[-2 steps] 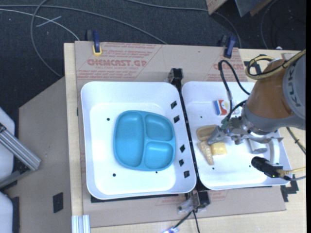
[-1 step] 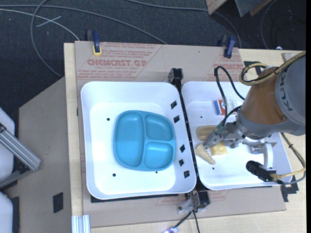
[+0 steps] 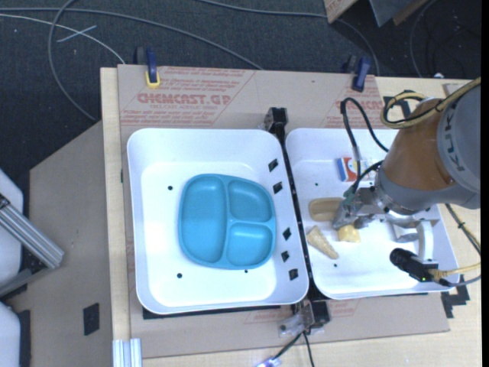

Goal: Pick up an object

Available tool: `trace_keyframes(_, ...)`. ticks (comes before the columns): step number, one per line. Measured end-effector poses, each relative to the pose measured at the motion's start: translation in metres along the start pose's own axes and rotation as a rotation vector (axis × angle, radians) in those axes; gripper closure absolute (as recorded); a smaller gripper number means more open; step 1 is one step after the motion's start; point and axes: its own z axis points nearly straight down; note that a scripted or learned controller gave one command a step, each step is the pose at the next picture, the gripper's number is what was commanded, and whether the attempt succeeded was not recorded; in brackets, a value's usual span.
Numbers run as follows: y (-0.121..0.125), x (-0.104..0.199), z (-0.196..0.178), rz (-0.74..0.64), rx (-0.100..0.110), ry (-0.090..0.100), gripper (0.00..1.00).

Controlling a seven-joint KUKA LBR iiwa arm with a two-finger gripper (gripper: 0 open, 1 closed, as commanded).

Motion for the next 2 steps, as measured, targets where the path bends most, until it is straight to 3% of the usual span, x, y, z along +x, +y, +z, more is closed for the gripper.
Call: trace_keyframes(2,0.011,0.004,-0.097,-0.002,0.000,-0.003,1.00)
